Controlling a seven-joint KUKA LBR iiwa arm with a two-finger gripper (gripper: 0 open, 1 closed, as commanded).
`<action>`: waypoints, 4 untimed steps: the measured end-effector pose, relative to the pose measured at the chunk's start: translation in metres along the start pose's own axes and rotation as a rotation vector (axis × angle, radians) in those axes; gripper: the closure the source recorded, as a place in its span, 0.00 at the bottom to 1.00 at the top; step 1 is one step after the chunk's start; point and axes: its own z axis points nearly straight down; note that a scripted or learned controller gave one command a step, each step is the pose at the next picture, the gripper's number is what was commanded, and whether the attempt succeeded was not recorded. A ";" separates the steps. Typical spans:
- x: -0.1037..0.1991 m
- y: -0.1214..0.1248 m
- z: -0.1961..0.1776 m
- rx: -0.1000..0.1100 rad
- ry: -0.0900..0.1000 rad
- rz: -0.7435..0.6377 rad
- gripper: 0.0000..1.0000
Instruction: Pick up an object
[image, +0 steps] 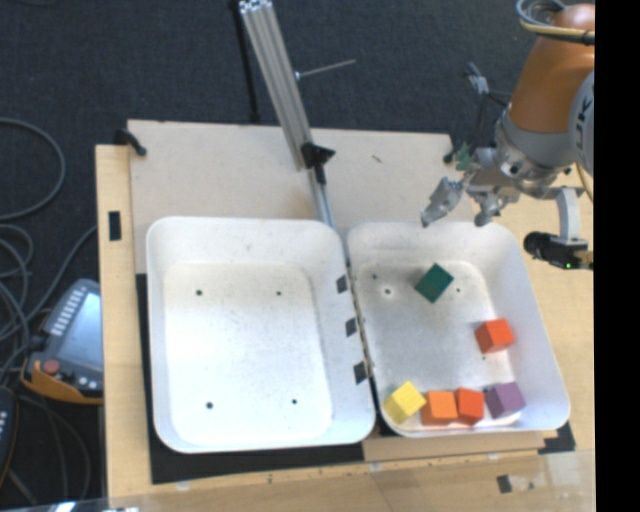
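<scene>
Over right bin's far rim: gripper (462, 208) hangs, fingers spread, holding nothing | green cube (434, 283) lies nearer, slightly left, apart

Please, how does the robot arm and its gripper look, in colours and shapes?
The arm is a thick rounded tube with an orange band above a grey wrist. The gripper is small, grey metal, with two thin fingers and a green part beside it.
</scene>
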 end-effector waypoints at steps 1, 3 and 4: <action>-0.021 -0.058 0.111 0.008 0.003 0.009 0.00; 0.034 -0.002 0.169 0.052 0.004 0.015 0.00; 0.034 -0.003 0.170 0.050 0.005 0.016 0.00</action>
